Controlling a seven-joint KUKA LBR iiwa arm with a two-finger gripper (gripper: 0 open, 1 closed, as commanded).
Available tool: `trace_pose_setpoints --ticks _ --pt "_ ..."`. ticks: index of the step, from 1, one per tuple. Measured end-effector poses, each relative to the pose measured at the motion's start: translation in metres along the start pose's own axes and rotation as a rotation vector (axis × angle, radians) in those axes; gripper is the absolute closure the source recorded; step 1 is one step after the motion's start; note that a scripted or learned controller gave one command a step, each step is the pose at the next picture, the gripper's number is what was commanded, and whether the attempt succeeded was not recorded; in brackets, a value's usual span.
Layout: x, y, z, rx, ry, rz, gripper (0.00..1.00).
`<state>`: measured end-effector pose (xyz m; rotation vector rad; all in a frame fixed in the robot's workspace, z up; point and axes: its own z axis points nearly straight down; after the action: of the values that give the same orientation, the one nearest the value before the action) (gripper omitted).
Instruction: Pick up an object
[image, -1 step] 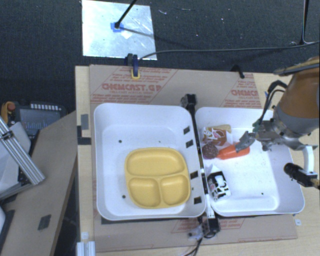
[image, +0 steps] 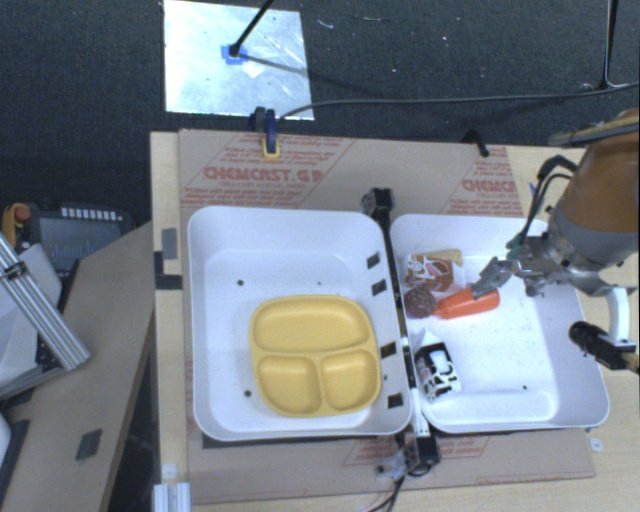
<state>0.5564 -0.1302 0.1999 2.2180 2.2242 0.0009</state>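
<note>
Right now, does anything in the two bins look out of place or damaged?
Nothing looks spilled or broken. The yellow divided tray lies flat in the left bin. The right bin holds an orange carrot-like piece, a small packet and a black-and-white item by the divider.

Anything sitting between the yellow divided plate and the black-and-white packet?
No object, but the bins' adjoining walls with black clips run between the yellow plate and the black-and-white packet, seen in the camera view.

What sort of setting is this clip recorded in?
Most likely a robotics lab bench for pick tests: two shallow white bins sit side by side on cardboard, a grey arm's claw hangs over the right one, and cables trail across the dark floor.
</note>
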Motion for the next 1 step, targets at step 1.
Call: trace_pose_setpoints --ticks 1 --pt "0.0036 0.0053 0.0436 0.003 0.001 0.0 0.0"
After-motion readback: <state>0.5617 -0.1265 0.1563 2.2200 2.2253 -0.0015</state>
